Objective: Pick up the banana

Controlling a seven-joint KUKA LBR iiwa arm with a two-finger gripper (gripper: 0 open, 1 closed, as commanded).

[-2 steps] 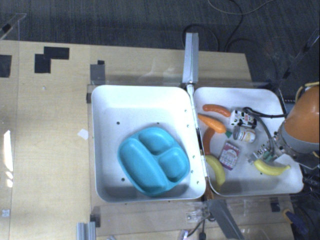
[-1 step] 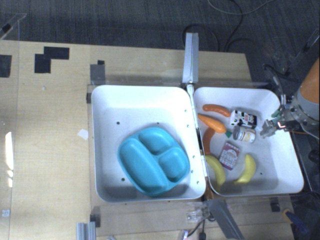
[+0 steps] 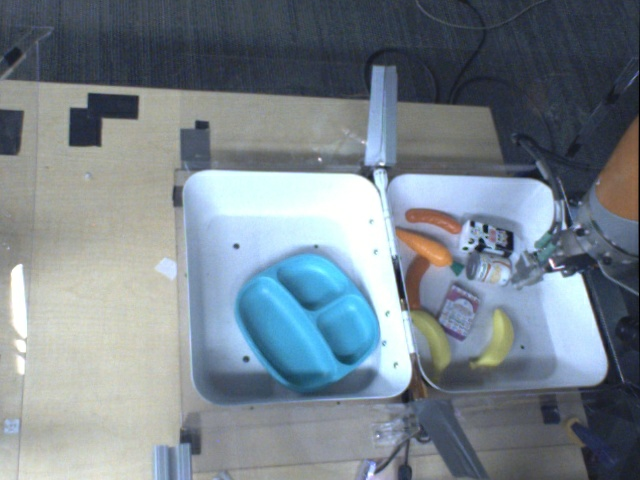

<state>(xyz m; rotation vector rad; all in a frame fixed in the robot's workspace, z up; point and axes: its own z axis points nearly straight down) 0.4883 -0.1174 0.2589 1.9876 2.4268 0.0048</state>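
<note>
Two bananas lie near the front of the right bin (image 3: 580, 368): one banana (image 3: 496, 338) right of a small packet (image 3: 459, 311), another banana (image 3: 432, 338) at the bin's left wall, partly cut by the rim. Hand (image 3: 530, 266) hovers above a small jar (image 3: 487, 268), approx. mid-bin; too blurred, cannot tell its state. Arm is cut off at right. Blue tray (image 3: 305, 320) sits in left bin (image 3: 210, 298).

tray (image 3: 305, 318) in left bin (image 3: 205, 268); bananas (image 3: 495, 336) right

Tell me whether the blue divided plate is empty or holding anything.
Empty: the blue divided plastic plate shows bare compartments.
</note>
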